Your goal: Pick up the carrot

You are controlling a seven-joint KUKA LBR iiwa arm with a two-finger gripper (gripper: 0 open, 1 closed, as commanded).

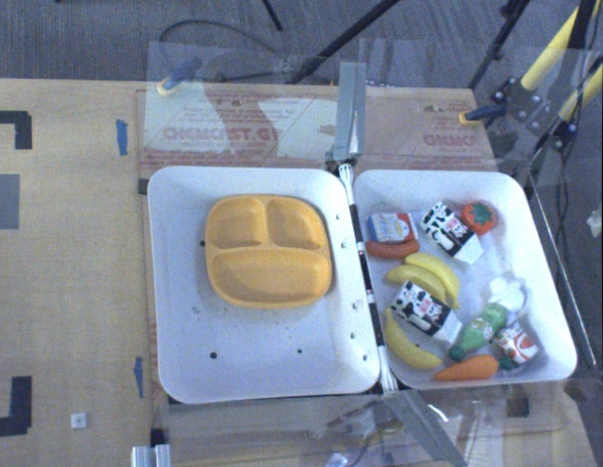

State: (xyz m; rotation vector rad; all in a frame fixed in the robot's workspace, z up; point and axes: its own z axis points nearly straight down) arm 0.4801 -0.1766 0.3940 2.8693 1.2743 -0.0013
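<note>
Tan bench (68, 280), right-hand white bin (498, 187): carrot (467, 368) along near wall, beside green bottle (481, 327).

In the right bin (545, 251), a green bottle (482, 327) lies partly over a small red-and-white carton (518, 344), whose printing is too small to read. A cow-patterned carton (421, 308) hides the middle of the banana (408, 347) beneath it. A blue-labelled packet (388, 227) covers much of the reddish-brown piece (389, 250) under it. The carrot's (468, 368) leafy end is lost among neighbouring items. The whitish lump (506, 291) beside the bottle is too blurred to identify.
</note>
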